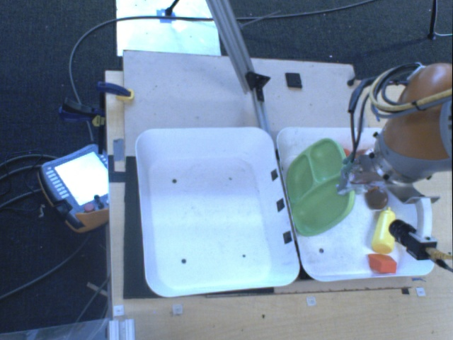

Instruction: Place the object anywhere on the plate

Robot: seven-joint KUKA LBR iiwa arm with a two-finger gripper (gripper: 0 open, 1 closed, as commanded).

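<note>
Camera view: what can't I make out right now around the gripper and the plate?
- Gripper: blurred and partly under the wrist; whether it holds anything is unclear.
- Green plate: its right rim is covered by the gripper.
- Reddish item behind the plate: just a sliver, the arm hides the rest.
- Brown round object: too small and shadowed to identify.
- Arm: cut off by the right edge.

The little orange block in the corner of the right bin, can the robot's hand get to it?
Probably yes. The small orange block lies uncovered near the right white bin's front corner. The hand is nearby at the green plastic divided plate; a yellow bottle-shaped toy sits beside the block.
</note>
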